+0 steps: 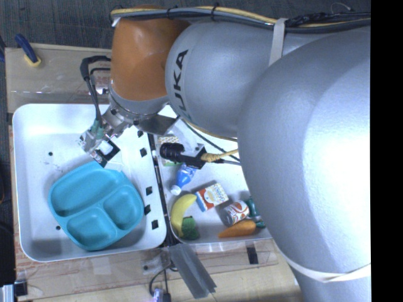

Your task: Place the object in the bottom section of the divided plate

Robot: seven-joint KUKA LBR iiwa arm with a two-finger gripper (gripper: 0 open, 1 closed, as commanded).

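Two shallow white bins [31, 168] are seen side by side. The end effector [101, 145] is poised just above the blue divided plastic plate [94, 209], at its twelve o'clock; its opening cannot be told. A yellow banana [181, 209] and an orange carrot [239, 229] are seen at three o'clock.

Overhead view of the bench. The gripper [99, 145] hangs over the left bin [31, 168], just above the upper rim of the blue divided plate [96, 207]; whether anything sits between its fingers cannot be made out. The right bin [242, 180] holds a banana [181, 210], a carrot [238, 230], a small can [234, 212], a carton [211, 196] and a blue-capped bottle [183, 178].
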